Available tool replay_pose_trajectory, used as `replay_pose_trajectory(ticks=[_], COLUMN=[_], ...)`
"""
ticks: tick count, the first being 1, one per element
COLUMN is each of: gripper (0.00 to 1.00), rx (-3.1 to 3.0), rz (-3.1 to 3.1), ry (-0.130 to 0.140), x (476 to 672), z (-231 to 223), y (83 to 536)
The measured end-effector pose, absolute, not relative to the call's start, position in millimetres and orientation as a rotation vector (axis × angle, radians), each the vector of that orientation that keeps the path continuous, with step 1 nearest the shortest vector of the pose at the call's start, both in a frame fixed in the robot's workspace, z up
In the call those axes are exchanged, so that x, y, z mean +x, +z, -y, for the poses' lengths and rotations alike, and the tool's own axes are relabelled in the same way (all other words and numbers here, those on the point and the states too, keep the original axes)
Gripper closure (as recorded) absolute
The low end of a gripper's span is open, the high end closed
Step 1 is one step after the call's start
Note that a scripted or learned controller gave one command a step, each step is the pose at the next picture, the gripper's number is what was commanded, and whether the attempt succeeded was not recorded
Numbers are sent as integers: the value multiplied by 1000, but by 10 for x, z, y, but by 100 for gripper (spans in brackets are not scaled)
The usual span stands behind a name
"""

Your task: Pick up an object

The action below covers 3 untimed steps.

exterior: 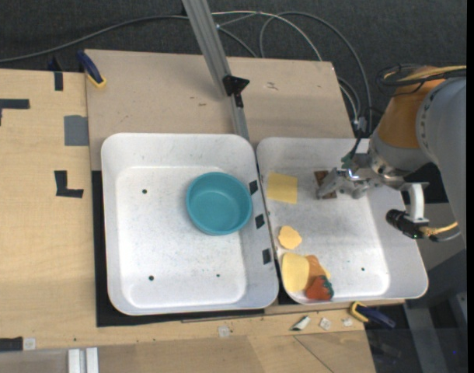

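My gripper (330, 185) is low over the far part of the right bin (377, 239), reaching in from the right. A small dark brown thing (321, 177) lies right at its tip; whether it is held is unclear. A flat yellow square (282, 187) lies just left of the gripper. Nearer the front are a small yellow piece (290, 238) and a pile of a yellow piece (295, 271) with an orange and red thing (320, 286). A blue bowl (217, 202) sits in the left bin (144, 231).
A grey metal pole (214, 45) slants across the bench behind the bins. Cables (299, 29) loop at the back right. Blue and yellow clamps sit at the bench's back left (92, 67) and front right (367, 313).
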<state>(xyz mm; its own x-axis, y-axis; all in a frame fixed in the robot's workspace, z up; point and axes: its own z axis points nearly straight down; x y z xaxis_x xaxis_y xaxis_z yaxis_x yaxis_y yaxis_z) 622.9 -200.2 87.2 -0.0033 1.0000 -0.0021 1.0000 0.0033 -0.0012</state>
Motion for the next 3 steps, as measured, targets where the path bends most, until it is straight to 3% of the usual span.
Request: replay_pose_trajectory(ticks=[1,3], gripper=[100,100], rx=[2216,2217], rz=[-2226,-2221], ry=[-4,2], x=[6232,6189], z=[1994,2033], y=[985,2042])
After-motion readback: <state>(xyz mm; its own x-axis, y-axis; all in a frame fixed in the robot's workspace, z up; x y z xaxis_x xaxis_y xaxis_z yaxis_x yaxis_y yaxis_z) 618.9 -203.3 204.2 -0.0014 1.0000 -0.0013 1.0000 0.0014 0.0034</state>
